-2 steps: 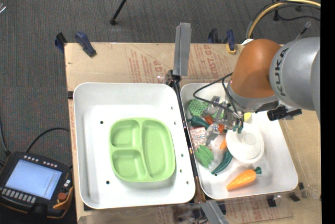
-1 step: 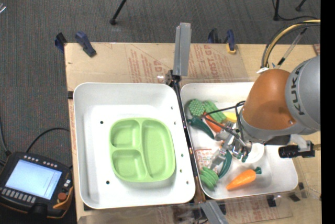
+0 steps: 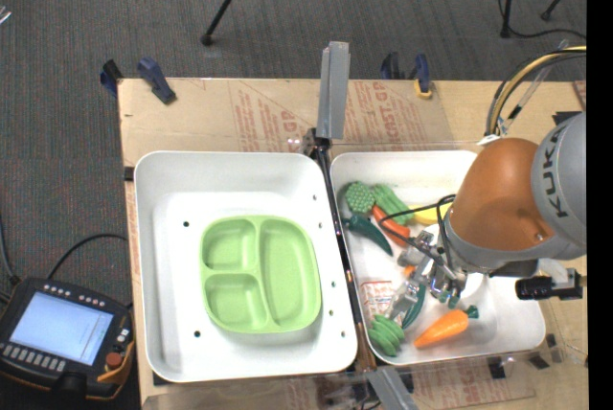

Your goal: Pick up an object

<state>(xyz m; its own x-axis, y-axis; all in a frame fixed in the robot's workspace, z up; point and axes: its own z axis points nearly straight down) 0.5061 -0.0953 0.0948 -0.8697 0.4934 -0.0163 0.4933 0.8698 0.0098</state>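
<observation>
The gripper [image 3: 421,288] hung low in the right bin [image 3: 522,339], among toy pieces, and whether it gripped anything could not be told. A toy carrot [image 3: 442,329] lay just beside it, a green brush-like toy [image 3: 387,333] at the front edge. The arm's orange band [image 3: 498,202] hid much of that bin. The left bin [image 3: 158,207] held a green divided plate [image 3: 260,275].
</observation>
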